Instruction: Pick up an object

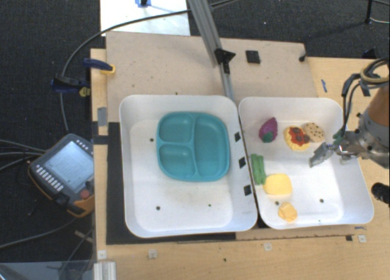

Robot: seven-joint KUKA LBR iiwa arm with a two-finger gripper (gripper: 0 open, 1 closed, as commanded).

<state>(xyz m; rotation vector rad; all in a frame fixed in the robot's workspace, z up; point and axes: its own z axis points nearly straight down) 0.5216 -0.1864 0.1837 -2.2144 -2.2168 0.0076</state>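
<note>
Nearest the camera, a small yellow-orange lump (287, 212) lies below-left of the gripper (319, 156), whose finger state I cannot tell, hanging over the right bin (350, 212) just beside the pizza toy (297, 138) and cookie (314, 131), the arm cut off at the edge.

Toy foods (278, 184) in right bin (356, 209)

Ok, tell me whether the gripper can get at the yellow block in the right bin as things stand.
Probably yes. The gripper hangs over the right bin, and the yellow block lies to its lower left with bare floor between them. The green piece touches its left side only.
</note>
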